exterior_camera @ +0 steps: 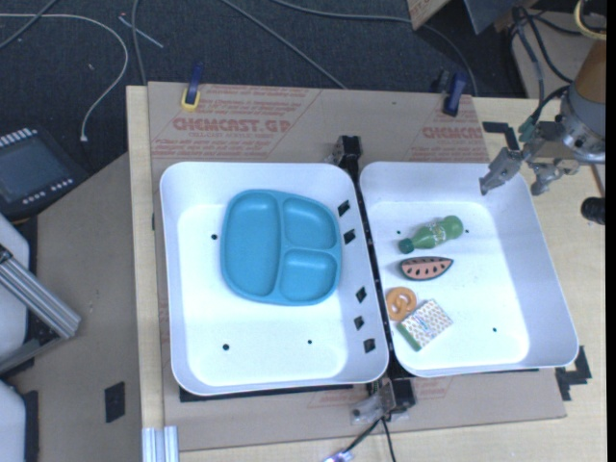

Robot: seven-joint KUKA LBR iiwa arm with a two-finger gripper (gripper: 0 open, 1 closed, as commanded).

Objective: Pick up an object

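Observation:
In the right bin [520,287] lie a green bottle [432,233], a watermelon slice [425,269], a pretzel [401,302] and a small checked packet [426,323], all toward the bin's left side. My gripper [521,174] hangs over the bin's far right corner, well away from those items. Its two fingers are spread apart with nothing between them.
A blue divided plate [281,246] rests in the left bin [192,335]. Black clips line the divider between the bins. Blue clamps [452,92] hold the cardboard base at the back. Cables trail on the floor behind.

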